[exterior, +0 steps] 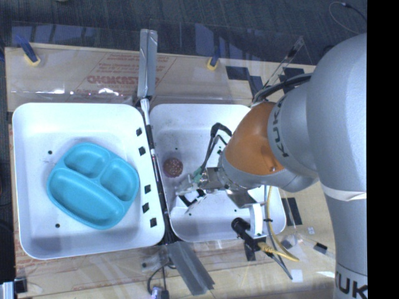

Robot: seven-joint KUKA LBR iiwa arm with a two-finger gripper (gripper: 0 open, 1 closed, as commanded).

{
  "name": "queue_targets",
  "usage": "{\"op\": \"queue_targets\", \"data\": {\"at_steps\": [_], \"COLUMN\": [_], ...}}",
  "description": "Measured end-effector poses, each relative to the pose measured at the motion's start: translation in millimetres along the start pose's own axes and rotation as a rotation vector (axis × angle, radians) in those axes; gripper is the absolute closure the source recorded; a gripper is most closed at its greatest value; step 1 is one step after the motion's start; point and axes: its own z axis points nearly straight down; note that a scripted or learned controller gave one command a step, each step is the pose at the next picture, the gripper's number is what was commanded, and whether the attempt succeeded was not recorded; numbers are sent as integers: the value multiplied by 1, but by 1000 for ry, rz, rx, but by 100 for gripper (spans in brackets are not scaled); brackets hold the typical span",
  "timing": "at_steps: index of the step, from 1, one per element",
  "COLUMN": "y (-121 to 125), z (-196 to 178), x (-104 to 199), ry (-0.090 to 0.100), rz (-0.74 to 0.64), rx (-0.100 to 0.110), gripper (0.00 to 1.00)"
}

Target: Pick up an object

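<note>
A small round brownish-red object (173, 166) lies on the floor of the right bin (187, 120), near its left wall. My gripper (189, 195) hangs low in the same bin, just below and to the right of that object, apart from it. The grey arm with its orange band (249, 148) covers most of the bin's right half. A blue divided tray (93, 184) with three compartments rests in the left bin (37, 123).
A metal divider (148, 67) with black clips runs between the two bins. Cables and a black fitting (244, 232) sit at the right bin's lower right corner. The bench edge with printed cardboard (112, 73) lies behind the bins.
</note>
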Motion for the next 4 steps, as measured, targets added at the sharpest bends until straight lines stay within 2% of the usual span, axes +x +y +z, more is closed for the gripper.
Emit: {"op": "queue_targets", "data": {"at_steps": [3,4], "y": [-3,3], "z": [0,0], "x": [-1,0], "ry": [0,3], "rz": [-2,-2], "rx": [-1,5], "gripper": [0,0]}}
